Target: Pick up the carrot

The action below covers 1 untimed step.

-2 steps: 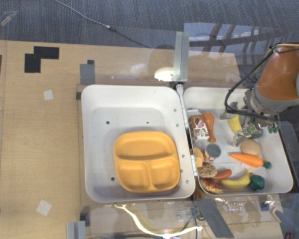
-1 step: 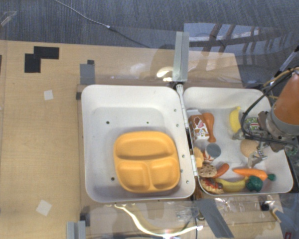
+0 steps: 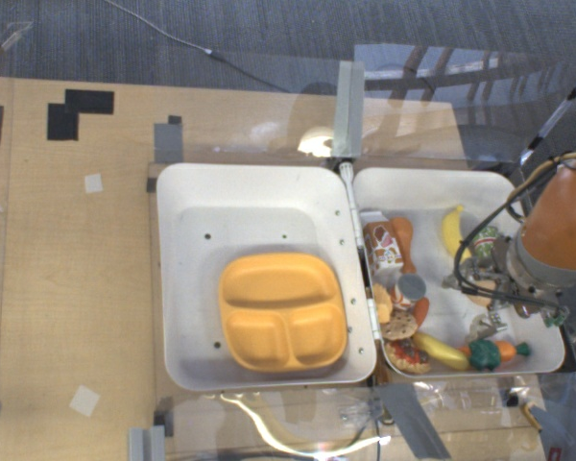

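The carrot (image 3: 505, 352) is a small orange piece with a green leafy clump beside it. It lies in the front right corner of the right bin (image 3: 432, 195). My gripper (image 3: 487, 325) hangs low over that corner, just behind and slightly left of the carrot. The grey wrist and the orange band (image 3: 561, 221) above it hide part of the bin's right side. From this angle I cannot make out whether anything is in the gripper.
The right bin also holds a banana (image 3: 450, 229), a second banana (image 3: 440, 351), a red and white carton (image 3: 384, 245), a grey can (image 3: 412, 285), a cookie (image 3: 399, 326) and a pizza slice (image 3: 410, 356). A yellow divided tray (image 3: 283, 310) lies in the left bin (image 3: 202, 200).
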Tool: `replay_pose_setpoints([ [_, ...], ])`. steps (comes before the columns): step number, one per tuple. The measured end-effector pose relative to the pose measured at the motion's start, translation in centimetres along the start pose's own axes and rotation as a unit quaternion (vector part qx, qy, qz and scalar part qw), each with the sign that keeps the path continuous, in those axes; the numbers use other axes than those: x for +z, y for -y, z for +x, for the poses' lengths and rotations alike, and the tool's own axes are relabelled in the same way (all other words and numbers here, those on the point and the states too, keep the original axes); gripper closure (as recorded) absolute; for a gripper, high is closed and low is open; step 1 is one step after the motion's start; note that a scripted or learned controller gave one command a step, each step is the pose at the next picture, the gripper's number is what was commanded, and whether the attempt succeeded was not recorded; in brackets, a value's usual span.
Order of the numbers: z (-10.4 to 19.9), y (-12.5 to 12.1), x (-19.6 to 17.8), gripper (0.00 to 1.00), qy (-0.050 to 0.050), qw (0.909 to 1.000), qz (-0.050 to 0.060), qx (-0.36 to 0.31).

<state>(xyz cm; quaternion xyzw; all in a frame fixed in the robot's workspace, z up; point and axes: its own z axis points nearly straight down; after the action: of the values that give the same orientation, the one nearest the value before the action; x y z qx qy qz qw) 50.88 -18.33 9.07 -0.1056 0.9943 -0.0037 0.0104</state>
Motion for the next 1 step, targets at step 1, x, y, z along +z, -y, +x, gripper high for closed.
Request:
replay_pose_setpoints([
  [1,-6.6,-0.5,-7.32,0.0,-0.003,0.9778,-0.002,0.21],
])
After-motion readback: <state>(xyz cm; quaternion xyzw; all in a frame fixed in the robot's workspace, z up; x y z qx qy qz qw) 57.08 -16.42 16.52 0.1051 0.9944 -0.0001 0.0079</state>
